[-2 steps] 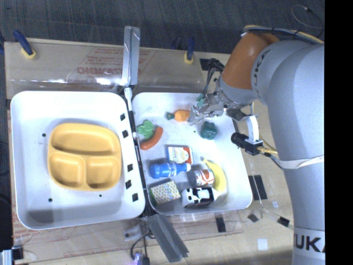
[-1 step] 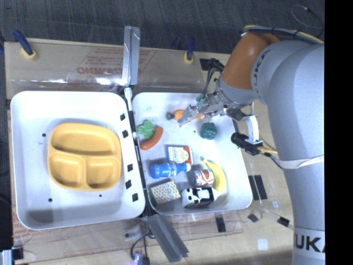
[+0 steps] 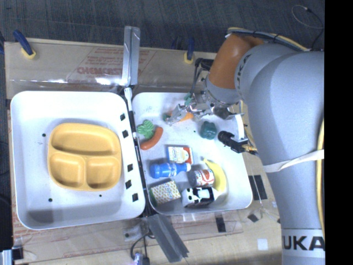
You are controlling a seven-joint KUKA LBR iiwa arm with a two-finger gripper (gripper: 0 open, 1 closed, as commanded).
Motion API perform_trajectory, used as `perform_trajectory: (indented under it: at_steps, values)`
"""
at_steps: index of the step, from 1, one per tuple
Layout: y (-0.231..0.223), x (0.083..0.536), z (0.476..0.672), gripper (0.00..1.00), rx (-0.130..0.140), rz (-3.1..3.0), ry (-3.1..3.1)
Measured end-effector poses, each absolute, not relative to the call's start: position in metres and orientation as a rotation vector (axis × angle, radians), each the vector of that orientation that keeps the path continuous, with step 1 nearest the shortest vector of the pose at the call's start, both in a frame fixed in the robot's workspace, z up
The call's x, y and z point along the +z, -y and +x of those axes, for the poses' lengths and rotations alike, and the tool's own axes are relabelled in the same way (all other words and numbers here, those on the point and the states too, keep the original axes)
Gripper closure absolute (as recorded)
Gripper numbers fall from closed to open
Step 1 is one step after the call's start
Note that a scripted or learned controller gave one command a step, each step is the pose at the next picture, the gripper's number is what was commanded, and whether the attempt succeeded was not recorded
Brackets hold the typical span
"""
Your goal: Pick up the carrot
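The carrot (image 3: 150, 137) is lying in the right bin (image 3: 242, 195), by its left wall, with its green top up. The gripper (image 3: 179, 114) is hanging over the top of that bin, apart from the carrot. I cannot tell its state. The pick is not yet done.

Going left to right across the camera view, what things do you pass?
Yellow tray → carrot → blue bottle → teal object → grey arm.
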State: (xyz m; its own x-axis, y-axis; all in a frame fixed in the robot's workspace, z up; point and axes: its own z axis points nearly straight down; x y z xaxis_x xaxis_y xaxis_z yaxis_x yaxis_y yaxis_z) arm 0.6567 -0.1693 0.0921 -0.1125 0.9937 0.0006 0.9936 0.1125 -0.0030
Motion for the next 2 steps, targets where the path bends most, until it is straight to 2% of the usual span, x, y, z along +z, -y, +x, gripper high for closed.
perform_trajectory:
  at_steps: [1,2]
  values:
    - [0.168,0.101,0.655,1.0,0.011,-2.079,2.34]
    - [0.084,0.193,0.623,1.0,0.002,-2.26,2.18]
